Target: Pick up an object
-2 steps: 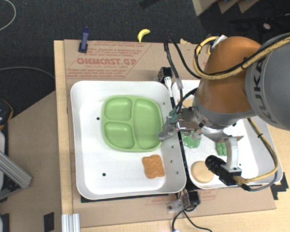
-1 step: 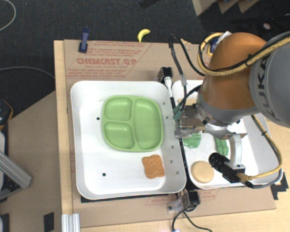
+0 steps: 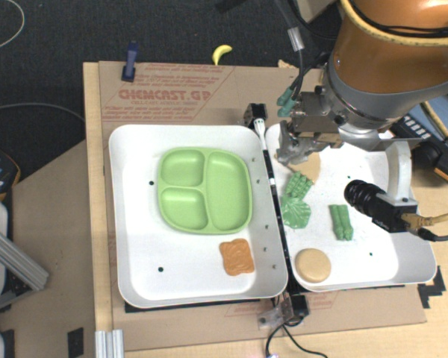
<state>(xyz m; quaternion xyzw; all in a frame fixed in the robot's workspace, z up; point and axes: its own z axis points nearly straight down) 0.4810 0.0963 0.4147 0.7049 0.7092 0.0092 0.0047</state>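
Bright, diffuse overhead light. Specular glare on orange band (image 3: 433, 6), above and right of pincer (image 3: 290, 154). Left bin (image 3: 127, 200) and right bin (image 3: 384, 256) near clipping, texture washed out. Soft-edged shadow just below pincer on right bin. Faint sheen on green tray (image 3: 205, 189), left of pincer. Dark floor (image 3: 37, 58), far left of pincer, underexposed. Focus soft overall; arm (image 3: 388, 95) nearest lens softest.

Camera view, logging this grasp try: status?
Gripper over right white bin, far corner. Small tan piece right beside it, not visibly held. Green ridged toy crowds it.

plate (image 3: 205, 189) left bin (image 3: 134, 222), disc (image 3: 313, 265) right bin (image 3: 403, 261)
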